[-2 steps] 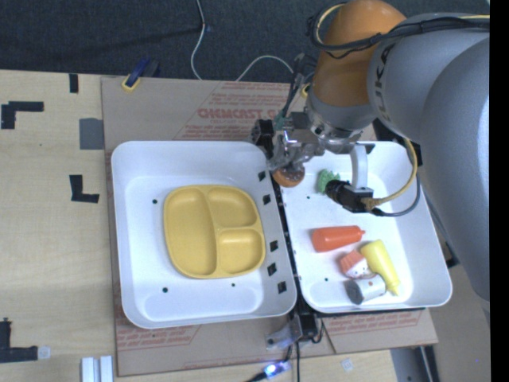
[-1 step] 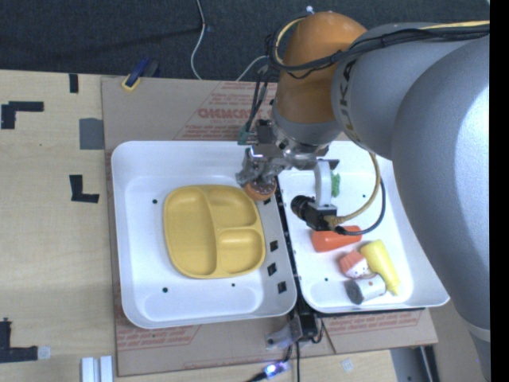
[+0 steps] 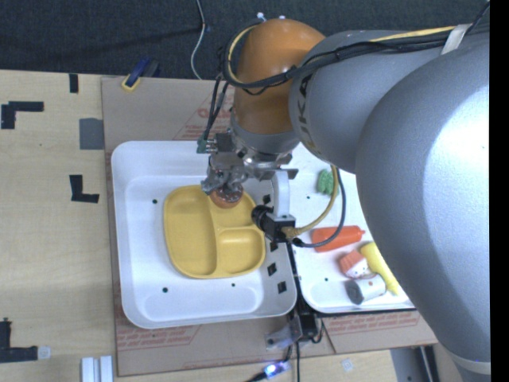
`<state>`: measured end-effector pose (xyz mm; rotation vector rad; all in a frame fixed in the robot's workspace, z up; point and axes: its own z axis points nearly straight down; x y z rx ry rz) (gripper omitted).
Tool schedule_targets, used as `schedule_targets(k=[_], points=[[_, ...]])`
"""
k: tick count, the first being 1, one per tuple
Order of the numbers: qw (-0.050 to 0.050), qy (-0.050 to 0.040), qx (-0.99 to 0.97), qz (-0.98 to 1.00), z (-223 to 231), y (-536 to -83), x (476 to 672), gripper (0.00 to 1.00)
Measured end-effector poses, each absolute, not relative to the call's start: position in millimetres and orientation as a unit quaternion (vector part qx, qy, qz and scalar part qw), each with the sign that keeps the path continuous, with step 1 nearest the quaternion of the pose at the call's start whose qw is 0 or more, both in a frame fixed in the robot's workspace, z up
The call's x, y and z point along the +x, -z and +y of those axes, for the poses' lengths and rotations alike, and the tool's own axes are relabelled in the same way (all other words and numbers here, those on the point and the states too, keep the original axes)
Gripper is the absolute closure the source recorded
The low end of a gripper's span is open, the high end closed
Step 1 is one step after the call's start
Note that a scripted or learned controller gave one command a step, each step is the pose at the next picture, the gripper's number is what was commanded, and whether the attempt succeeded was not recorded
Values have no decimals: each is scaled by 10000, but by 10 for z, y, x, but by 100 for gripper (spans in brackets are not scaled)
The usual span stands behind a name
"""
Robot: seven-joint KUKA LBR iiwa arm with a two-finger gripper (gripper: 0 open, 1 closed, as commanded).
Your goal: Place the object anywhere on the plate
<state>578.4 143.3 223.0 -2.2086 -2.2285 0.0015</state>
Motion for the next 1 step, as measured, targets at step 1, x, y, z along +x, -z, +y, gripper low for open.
schedule_targets(k=[1], points=[[9,-12,-7060,-7082,1389,-2230,5793,0]])
